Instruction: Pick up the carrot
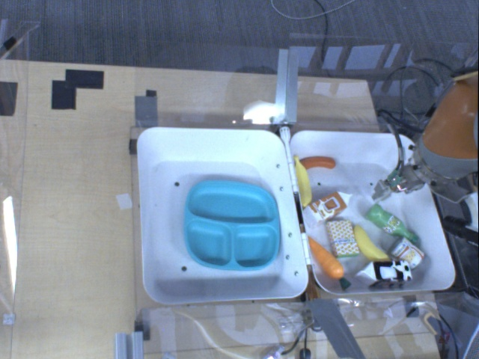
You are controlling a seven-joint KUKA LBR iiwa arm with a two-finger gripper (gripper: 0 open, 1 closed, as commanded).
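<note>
In the camera view, the carrot (327, 258) lies in the right bin (441, 230), near its front-left corner, slanting with its thick orange end up-left by the wall shared with the left bin (153, 223) and its green tip down-right. The gripper (391, 186) hangs over the upper-right part of that bin, well apart from the carrot, and at this size I cannot tell whether it is open or closed; nothing is seen in its grasp. The risk, as I judge it, is crowding: a small patterned box (342, 237) sits just beside the carrot's upper side, and a yellow banana (370, 243) lies just past that box, so a descent slightly off to the right could close on 1 of those instead. The dividing wall is the other hazard, since a finger coming down on the carrot's left could strike the rim. The carrot tapers and looks smooth, so a pinch near the narrow tip may slip off as it lifts. The blue tray (232, 223) in the left bin is clear of all this.
</note>
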